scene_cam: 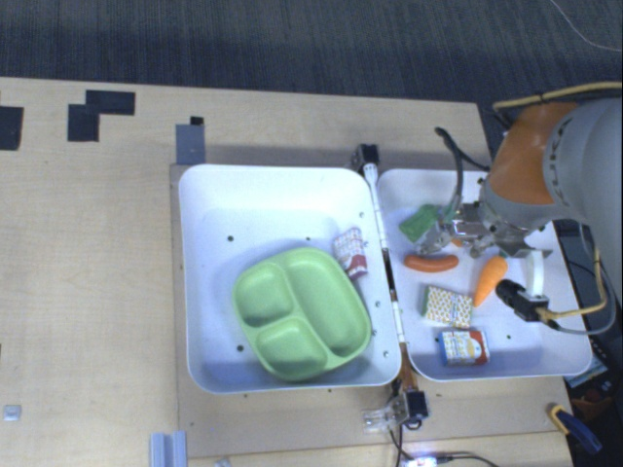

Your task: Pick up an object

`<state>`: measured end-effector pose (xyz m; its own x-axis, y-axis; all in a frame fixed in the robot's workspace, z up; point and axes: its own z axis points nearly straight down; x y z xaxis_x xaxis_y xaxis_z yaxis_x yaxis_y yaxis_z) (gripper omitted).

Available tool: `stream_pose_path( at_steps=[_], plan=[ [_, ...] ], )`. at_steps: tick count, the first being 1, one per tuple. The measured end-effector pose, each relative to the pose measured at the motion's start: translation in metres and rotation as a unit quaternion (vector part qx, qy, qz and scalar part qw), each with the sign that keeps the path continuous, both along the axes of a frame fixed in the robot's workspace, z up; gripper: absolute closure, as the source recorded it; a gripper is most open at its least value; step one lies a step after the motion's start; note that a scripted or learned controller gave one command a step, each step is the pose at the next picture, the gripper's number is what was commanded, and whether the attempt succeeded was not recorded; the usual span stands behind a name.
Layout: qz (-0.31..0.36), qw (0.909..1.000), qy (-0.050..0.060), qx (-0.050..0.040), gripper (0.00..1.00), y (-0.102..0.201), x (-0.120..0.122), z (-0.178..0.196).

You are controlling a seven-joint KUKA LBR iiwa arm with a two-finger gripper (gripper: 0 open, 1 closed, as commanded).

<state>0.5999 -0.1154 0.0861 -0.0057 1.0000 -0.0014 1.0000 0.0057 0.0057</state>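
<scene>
Camera view: arm [560, 163] reaches low, claw [459, 230] beside hot dog [430, 262].

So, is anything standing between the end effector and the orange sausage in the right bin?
Nothing visible does. The end effector hangs just above the sausage; the green piece lies beside it, not between.

1. The arm [584, 154] is a thick, rounded tube with a smooth, pale grey shell.
2. A broad orange band [526, 159] wraps the arm just above the wrist, bright against the grey.
3. Below the band sits a darker grey wrist collar, also rounded.
4. The hand [465, 230] is small, built of silvery metal and black parts, with bits too fine to make out.
5. A black cable [456, 159] arcs up from the hand beside the wrist.
</scene>
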Motion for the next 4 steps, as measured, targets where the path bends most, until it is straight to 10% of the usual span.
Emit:
stream_pose_path(
  at_steps=[1,2,3,4],
  plan=[
    [0.001,1.0,-0.003,-0.0003,1.0,0.0,0.002,0.012],
    [0.001,1.0,-0.003,-0.0002,0.0,0.0,0.002,0.012],
    [0.002,1.0,-0.005,-0.0002,1.0,0.001,0.003,0.023],
    [0.002,1.0,-0.005,-0.0001,0.0,0.001,0.003,0.023]
  ],
)
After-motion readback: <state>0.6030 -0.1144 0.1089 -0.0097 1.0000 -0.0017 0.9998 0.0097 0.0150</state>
